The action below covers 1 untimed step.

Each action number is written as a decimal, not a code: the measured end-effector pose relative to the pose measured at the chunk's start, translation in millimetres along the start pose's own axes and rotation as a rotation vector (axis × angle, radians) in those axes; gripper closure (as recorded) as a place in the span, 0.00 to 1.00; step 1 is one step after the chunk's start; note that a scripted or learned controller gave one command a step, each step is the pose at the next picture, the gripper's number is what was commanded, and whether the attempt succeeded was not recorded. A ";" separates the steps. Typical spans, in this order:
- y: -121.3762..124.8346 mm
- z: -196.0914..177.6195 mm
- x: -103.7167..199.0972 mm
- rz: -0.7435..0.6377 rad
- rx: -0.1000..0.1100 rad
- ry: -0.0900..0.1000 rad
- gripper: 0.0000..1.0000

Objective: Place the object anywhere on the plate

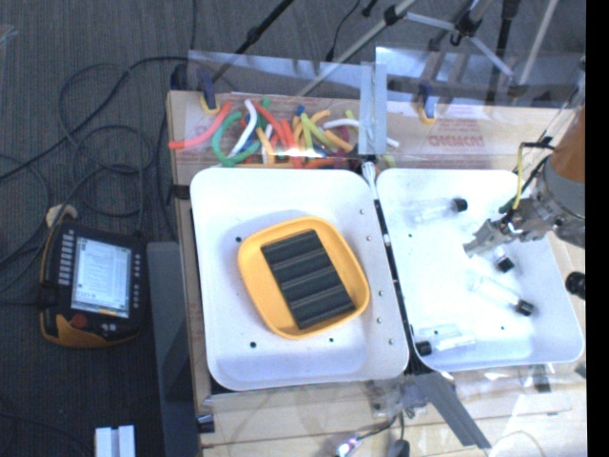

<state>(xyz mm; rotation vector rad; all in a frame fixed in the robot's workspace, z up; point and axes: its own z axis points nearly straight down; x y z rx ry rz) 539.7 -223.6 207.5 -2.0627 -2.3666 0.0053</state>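
Left bin (214,255) at centre frame carries the yellow plate (255,284); right bin (561,336) holds small clear vials (440,208), light, slick, likely best pinched mid-body; the hand (487,239) hovers at right, grip state I cannot tell.

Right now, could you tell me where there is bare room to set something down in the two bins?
In the left bin, bare floor rings the yellow plate, widest at the near-left corner; the dark ribbed block covers most of the plate. The right bin is crowded: clear vials lie scattered around the tool, leaving small gaps.
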 end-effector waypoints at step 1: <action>0.0 0.0 0.0 0.000 0.000 0.000 0.00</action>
